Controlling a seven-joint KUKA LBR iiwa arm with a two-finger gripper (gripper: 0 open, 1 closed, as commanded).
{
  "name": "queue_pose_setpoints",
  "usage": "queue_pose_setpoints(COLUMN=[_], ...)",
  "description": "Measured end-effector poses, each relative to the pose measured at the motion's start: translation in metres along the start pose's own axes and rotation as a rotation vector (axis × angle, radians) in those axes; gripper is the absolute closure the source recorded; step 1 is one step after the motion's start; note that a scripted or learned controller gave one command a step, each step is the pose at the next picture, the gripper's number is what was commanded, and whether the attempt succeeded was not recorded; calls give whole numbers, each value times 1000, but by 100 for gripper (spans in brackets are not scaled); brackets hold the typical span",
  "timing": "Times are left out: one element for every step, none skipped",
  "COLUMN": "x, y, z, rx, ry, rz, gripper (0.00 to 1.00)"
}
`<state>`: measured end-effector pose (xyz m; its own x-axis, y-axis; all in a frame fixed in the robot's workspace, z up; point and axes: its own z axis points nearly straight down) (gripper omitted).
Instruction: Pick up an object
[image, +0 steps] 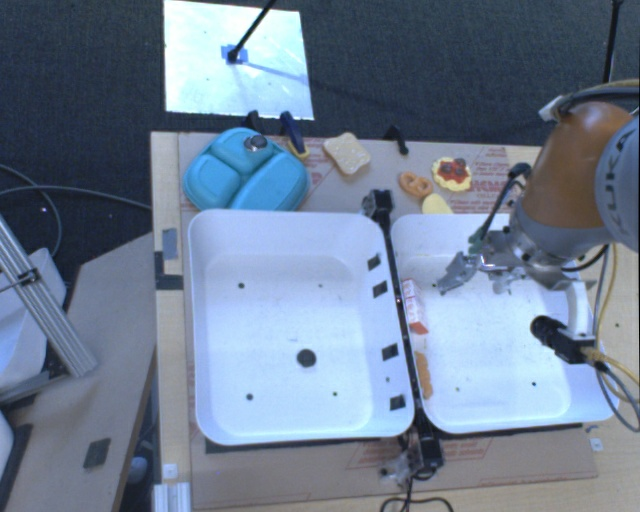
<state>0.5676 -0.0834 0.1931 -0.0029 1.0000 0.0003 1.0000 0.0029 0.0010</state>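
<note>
The arm (585, 170) is running off the right edge, its upper links cut away. It's covering the right bin's (470, 225) far corner behind the gripper (455, 275), whose fingers are too small to read. Left of the gripper, two small things on the divider (412, 306) (423, 374) are staying unidentifiable.

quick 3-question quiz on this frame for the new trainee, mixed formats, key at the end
1. True or false: the end effector is over the right bin.
2. Which lies outside the bins? A) blue divided plate B) dark round piece C) orange fry-like piece
3. Fill in: the toast slice lies beyond the bins' ____ edge.

Key: 1 true; 2 A; 3 far
</note>
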Motion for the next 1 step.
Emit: queue_pose_setpoints(x=[-3], y=[-86], z=[63], rx=[10], ry=[2], rz=[5], gripper=[0])
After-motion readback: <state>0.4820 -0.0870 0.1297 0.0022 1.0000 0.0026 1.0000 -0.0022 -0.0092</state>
